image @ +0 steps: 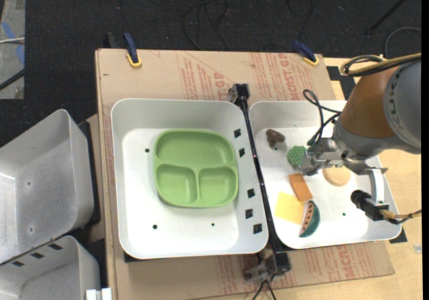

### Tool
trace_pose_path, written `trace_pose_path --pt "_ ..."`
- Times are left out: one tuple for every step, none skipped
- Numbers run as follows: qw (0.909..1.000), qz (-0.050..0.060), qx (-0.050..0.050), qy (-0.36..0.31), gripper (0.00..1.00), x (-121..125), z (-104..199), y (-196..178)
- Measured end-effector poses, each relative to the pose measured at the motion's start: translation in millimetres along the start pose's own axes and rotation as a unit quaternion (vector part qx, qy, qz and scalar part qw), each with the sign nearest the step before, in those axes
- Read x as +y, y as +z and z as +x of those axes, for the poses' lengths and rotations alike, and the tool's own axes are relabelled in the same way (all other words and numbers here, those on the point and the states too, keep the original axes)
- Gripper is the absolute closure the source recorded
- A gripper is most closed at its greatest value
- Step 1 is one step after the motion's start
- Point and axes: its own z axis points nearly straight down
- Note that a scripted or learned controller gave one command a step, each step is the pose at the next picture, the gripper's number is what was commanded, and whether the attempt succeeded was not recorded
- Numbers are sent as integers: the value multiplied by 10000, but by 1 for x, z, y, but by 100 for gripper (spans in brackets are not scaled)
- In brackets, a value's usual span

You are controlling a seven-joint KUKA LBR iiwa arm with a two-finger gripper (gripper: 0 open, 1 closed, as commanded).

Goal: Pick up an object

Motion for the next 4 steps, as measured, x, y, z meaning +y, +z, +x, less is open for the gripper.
trace_pose_path --pt "10000 19 -13 -25 100 6 1 -43" --pt "10000 17 -12 -31 100 12 3 -87" --pt "10000 14 -12 -33 100 8 11 -144" --pt "10000 24 -11 -31 100 9 11 -169"
